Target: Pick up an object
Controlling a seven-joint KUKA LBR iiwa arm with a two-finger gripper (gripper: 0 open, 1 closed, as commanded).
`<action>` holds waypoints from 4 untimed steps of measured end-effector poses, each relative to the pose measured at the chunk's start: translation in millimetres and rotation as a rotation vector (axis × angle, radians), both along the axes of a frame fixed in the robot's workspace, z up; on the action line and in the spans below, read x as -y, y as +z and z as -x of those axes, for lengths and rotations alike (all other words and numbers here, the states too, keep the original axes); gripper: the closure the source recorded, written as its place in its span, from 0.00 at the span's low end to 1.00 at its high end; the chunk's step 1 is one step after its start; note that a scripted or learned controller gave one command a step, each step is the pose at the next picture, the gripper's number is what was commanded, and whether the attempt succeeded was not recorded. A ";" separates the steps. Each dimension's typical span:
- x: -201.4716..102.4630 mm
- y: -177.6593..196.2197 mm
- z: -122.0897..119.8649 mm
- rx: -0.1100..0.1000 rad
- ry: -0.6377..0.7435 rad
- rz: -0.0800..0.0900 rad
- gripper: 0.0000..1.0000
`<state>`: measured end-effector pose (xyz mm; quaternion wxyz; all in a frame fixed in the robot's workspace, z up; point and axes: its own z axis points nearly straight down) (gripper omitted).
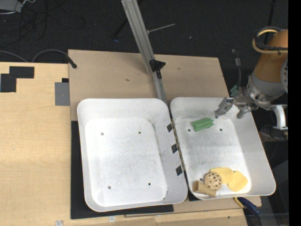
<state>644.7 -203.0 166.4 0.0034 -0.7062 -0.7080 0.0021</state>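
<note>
My pincer (233, 107) hangs spread and empty at the right bin's (263, 173) upper edge — the green block (202, 124) lies just lower-left, long axis near horizontal.

Arm (272, 65) cut off at right edge, brown scrap (203, 188) beside cookie (213, 179) too small to identify

Bright, even light — faint grain
</note>
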 end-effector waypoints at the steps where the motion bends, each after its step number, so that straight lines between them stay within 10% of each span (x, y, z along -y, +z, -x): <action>1: -7.2 -54.2 -6.7 0.001 0.001 0.000 0.00; 2: -9.4 -68.8 -10.8 0.014 0.005 -0.002 0.00; 3: -9.1 -56.5 -12.1 0.019 0.008 0.001 1.00; 4: -13.1 -7.5 -5.2 0.011 0.001 0.003 1.00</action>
